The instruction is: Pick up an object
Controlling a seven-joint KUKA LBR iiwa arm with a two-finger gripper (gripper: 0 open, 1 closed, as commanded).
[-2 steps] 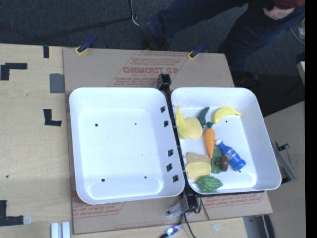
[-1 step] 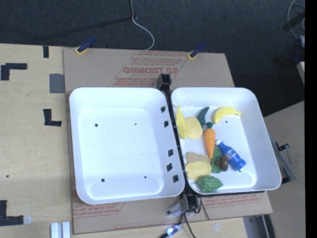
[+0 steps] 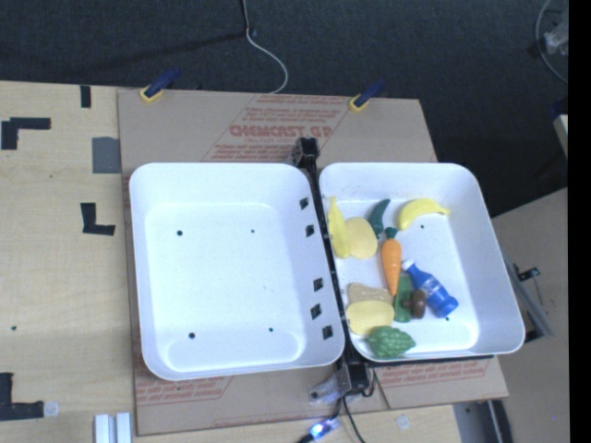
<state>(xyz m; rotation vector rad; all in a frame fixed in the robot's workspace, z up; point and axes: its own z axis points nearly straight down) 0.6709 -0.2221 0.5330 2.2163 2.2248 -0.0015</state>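
1. Camera view from above takes in two white bins side by side on a brown cardboard sheet [image 3: 277,127] with red lettering.
2. All the objects lie in the right bin [image 3: 480,247], gathered toward its left wall and middle.
3. Near the far side, a yellow banana [image 3: 423,213] lies just beside a small dark green piece [image 3: 379,216].
4. A pale yellow fruit [image 3: 354,238] rests against the wall between the bins.
5. An orange carrot [image 3: 392,261] lies lengthwise down the middle, its green top pointing to the far side.
6. A blue bottle [image 3: 432,290] lies tilted just right of the carrot, with a small dark brown thing [image 3: 416,303] touching it.
7. Toward the near side sit a beige piece [image 3: 367,293], a yellow lump [image 3: 369,317] and a green leafy vegetable [image 3: 390,341], packed close.
8. The left bin [image 3: 148,247] shows its white floor with four small dark dots.
9. Two yellow clamps [image 3: 159,84] pin the sheet's far edge.
10. As for the gripper, I cannot tell how far open it is or whether it has hold of anything.
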